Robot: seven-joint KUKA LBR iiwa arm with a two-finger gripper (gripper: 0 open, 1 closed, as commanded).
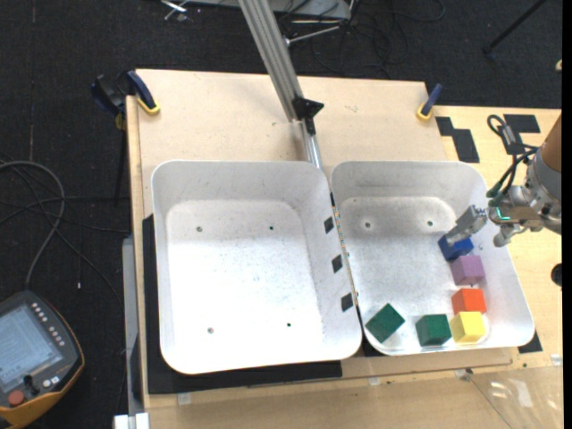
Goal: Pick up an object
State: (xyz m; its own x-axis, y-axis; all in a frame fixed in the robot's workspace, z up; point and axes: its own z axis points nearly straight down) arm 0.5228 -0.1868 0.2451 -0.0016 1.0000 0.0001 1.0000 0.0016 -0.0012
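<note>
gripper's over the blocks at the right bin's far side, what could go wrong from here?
1. The blue block sits right against the purple block, so the gripper may nudge or catch both.
2. Both lie close to the right bin's wall; a descent could hit it.
</note>
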